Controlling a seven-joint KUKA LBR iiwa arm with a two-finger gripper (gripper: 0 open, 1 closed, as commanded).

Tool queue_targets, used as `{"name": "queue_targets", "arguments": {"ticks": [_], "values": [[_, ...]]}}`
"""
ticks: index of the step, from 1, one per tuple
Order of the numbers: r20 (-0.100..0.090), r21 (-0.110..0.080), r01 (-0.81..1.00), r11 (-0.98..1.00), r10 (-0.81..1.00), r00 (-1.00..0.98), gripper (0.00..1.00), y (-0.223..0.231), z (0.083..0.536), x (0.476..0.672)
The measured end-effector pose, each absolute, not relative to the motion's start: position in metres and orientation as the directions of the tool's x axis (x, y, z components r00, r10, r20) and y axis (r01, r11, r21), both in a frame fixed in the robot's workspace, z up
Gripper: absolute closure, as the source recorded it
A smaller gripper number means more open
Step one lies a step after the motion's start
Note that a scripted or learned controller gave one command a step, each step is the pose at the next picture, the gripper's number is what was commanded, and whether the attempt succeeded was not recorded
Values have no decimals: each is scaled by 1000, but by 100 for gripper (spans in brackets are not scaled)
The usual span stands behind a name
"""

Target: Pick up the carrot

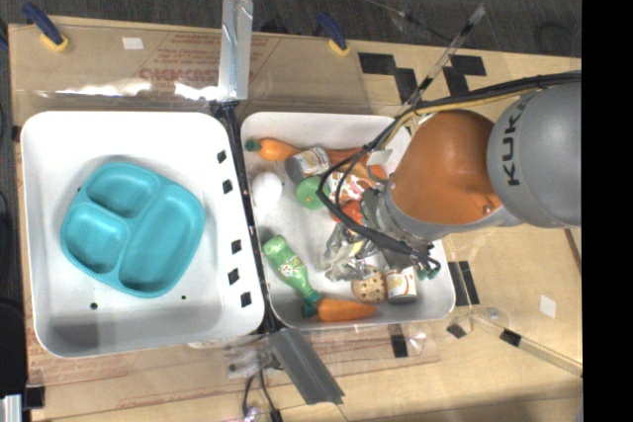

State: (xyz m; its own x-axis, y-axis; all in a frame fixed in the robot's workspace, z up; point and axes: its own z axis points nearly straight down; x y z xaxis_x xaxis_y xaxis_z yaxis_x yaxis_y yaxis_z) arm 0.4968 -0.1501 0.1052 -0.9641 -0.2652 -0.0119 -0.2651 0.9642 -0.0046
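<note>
While the grey arm (pixel 534 163) reached in from the right, its gripper (pixel 358 247) hung low over the middle of the right bin (pixel 326 124), buried among cables and clutter, and whether it was open or closed could not be told from above. An orange band (pixel 445 168) above the wrist covered much of the bin's right half. One carrot (pixel 346 310) lay flat along the bin's near wall, just beside a small cookie-patterned piece (pixel 369 289) and a little can (pixel 401 286). A second carrot (pixel 274 150) rested at the far left corner, next to a tilted tin (pixel 309 162). A green bottle (pixel 287 264) lay slanted near the left wall, with a white egg (pixel 266 190) above it. In the left bin (pixel 59 133) sat a teal divided plate (pixel 134 227). Both bins stood side by side on the cardboard-covered counter (pixel 514 371).
</note>
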Motion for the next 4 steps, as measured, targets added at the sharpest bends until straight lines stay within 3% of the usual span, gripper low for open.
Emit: {"name": "queue_targets", "arguments": {"ticks": [1, 2, 3, 4], "values": [[-5, -7, -571, 821, -572, -821, 100, -141, 281, 510], [-1, -4, -854, 521, -854, -521, 100, -189, 287, 508], [0, 1, -999, 45, -999, -45, 100, -210, 277, 477], [-3, 6, -975, 223, -975, -223, 100, -148, 180, 488]]}}
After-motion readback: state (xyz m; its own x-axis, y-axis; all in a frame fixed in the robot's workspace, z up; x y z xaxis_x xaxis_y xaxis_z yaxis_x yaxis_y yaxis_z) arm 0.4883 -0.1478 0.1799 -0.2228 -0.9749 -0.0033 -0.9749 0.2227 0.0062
